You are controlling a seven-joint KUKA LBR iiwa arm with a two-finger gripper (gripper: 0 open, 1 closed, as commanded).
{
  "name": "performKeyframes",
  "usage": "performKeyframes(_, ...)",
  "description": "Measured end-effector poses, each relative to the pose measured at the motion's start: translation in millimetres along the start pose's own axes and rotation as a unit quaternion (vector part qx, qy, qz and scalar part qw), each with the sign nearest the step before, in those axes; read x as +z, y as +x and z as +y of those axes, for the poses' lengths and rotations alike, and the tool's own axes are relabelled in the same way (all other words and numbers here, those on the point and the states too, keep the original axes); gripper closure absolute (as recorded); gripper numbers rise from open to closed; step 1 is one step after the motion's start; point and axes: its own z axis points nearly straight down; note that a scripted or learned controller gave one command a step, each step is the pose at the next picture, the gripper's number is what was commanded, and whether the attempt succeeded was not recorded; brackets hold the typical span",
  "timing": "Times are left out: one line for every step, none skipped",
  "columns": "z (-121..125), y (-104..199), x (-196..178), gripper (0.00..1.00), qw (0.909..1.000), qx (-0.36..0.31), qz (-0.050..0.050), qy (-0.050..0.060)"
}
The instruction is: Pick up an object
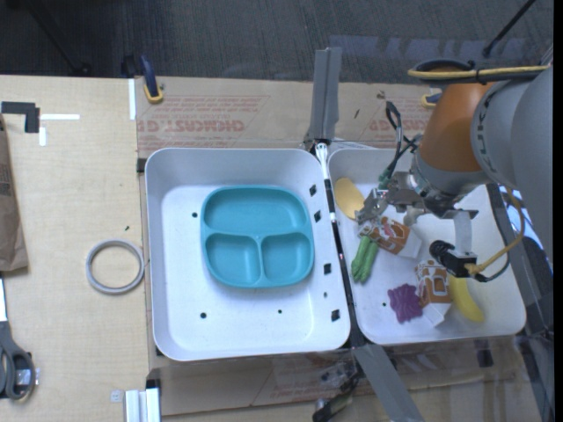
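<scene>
- Hovering low in right bin [506, 319], jaws [380, 207] sat just above orange packet [393, 234]; spread or pressed, I couldn't tell.
- Best bet was a straight drop, centred on packet, clear of green pod [363, 258] and yellow piece [349, 197].

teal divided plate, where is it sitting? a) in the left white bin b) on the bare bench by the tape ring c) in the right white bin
a: the teal three-compartment plastic plate lies flat inside the left shallow white bin, apart from the toy food in the right bin.
</scene>
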Motion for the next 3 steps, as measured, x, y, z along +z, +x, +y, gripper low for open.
performKeyframes(-18.7,-3.1,0.2,0.0,0.9964,-0.085,0.0,0.0)
performKeyframes(-39.7,-12.5,1.3,0.0,0.9905,-0.138,0.0,0.001)
performKeyframes(-83.6,-30.8,2.2,0.0,0.9374,-0.348,0.001,0.001)
